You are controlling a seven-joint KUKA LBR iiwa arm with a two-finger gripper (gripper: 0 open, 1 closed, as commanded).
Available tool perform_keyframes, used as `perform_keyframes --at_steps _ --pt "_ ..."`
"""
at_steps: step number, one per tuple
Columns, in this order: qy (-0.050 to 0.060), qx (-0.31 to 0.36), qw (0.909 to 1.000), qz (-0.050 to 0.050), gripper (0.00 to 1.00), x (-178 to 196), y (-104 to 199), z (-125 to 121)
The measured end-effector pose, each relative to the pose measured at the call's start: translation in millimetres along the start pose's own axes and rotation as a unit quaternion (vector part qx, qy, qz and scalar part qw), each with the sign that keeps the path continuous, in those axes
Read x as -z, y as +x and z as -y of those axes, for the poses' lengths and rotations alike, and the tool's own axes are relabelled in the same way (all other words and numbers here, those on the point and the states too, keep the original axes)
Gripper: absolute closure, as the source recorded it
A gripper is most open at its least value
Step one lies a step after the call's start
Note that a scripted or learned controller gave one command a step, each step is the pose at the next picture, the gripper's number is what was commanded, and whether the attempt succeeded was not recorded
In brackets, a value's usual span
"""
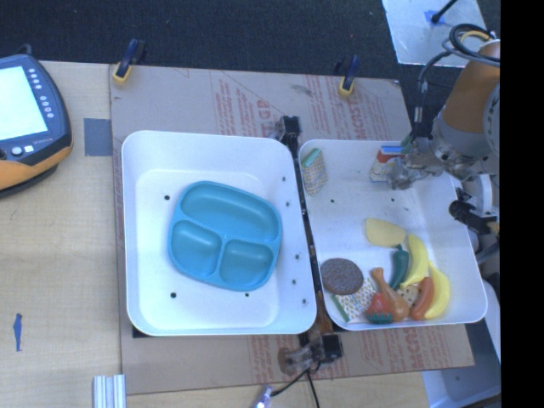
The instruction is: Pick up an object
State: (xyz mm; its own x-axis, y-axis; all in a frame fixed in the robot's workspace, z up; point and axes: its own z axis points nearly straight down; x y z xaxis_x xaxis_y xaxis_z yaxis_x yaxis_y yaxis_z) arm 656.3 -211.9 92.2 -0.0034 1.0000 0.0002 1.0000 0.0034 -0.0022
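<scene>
— Fingers first: can we read them on the gripper?
— No, we cannot tell; they blur low over the right bin's far end.
— Left to right, then?
— We see a blue divided plate in the left bin. In the right: small can, brown cookie, yellow wedge, green pepper, banana.
</scene>
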Motion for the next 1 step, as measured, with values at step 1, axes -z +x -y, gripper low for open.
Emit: perform_keyframes --at_steps 1 --pt "-0.001 0.000 1.0000 0.000 0.00 62.1 21.1 -0.4"
